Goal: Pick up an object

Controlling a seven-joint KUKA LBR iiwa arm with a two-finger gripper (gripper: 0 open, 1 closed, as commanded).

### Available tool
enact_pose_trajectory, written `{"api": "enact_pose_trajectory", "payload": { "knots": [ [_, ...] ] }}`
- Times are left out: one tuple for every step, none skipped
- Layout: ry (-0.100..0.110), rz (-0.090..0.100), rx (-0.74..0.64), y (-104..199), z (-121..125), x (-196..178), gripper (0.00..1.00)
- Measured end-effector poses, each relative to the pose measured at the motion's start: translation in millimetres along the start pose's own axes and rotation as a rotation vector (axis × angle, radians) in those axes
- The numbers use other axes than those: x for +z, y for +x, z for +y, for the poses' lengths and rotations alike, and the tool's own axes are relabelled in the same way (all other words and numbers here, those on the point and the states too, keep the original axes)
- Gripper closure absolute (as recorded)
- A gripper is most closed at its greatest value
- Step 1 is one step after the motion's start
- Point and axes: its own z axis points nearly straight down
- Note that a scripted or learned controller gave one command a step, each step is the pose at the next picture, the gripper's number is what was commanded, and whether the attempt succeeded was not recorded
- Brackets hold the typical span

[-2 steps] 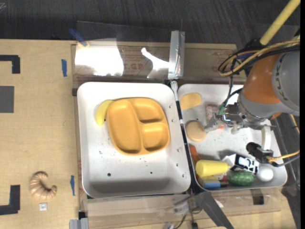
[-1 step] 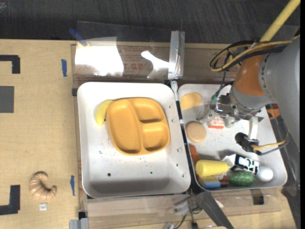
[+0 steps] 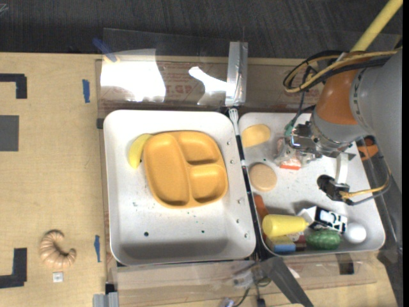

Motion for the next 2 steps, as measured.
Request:
{"api": "enact_pose_trajectory", "payload": {
  "knots": [
    [0.005,0.001,0.022,3,11,11,1.0],
    [-0.001,0.006,0.0,90,33,-91,1.0]
  ]
}}
